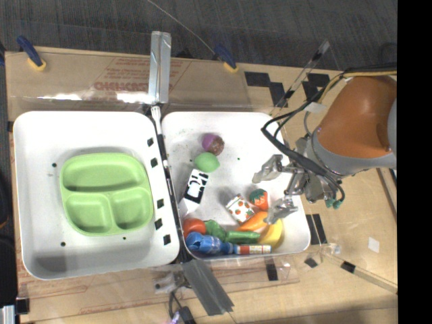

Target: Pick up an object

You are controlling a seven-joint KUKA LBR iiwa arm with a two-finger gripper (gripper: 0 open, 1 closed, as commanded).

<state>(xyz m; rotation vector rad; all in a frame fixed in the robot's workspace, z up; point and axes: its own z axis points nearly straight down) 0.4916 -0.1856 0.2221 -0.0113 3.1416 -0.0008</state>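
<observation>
My gripper (pixel 273 189) hangs over the right side of the right bin (pixel 182 130), fingers spread open, one fingertip (pixel 262 173) up and the other low near the toys. Nothing sits between the fingers. Just left of the gripper lie an orange strawberry-like toy (pixel 258 198) and a white cube with red spots (pixel 237 208). A yellow banana (pixel 272 233) lies under the lower finger. Further left are a purple ball (pixel 212 142), a green ball (pixel 207 162) and a black-and-white card (pixel 196 185).
Along the right bin's front wall lie a red tomato (pixel 192 226), a blue toy (pixel 202 244), a green pepper-like toy (pixel 226 233) and a marker (pixel 253 250). The left bin (pixel 34 147) holds a green divided tray (pixel 106 193). A metal divider (pixel 159 69) stands between the bins.
</observation>
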